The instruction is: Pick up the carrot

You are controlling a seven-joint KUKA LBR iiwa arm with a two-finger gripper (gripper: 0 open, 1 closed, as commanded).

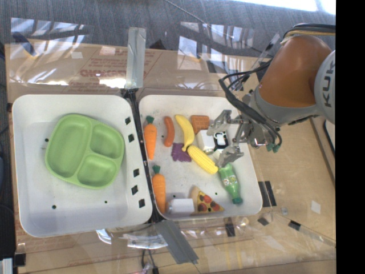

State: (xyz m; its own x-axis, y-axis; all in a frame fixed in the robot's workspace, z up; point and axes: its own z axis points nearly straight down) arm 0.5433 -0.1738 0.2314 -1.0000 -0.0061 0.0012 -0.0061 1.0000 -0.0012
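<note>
Lying under glare: tan cardboard-covered bench top, clear plastic sheeting reflecting window light, grey tape strip; dark grey ribbed floor showing beyond.

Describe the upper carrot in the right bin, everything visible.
The upper carrot is an orange, glossy, plastic-looking toy with a small green top pointing away from the camera. It lies flat, lengthwise along the right bin's left wall, touching or nearly touching it. A sausage lies just to its right, apart. A second carrot lies below it. The pincer hovers well to the right.
</note>
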